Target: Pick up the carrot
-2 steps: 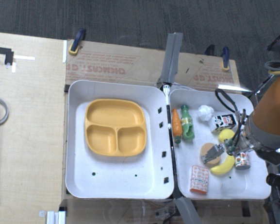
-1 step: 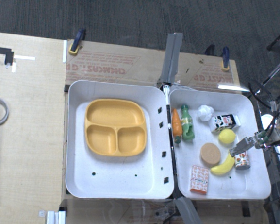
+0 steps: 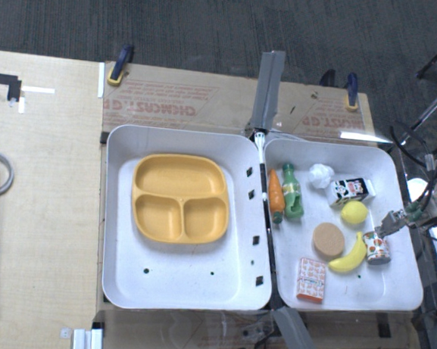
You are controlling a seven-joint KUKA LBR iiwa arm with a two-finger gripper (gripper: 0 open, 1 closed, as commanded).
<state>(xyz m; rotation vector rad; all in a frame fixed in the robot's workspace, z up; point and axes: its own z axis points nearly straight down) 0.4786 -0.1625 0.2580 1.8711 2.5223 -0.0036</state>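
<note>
Camera view puts the carrot (image 3: pixel 276 195) at the right bin's (image 3: pixel 402 289) left wall, touching a green bottle (image 3: pixel 291 193), so the tool (image 3: pixel 394 221), whose state I cannot tell, should descend along its length, avoiding both.

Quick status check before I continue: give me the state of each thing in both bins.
carrot: lying against the right bin's left wall, untouched
green bottle: lying beside the carrot
yellow tray: flat in the left bin
banana: lying flat
small can: on its side
milk carton: lying down
red box: flat
</note>
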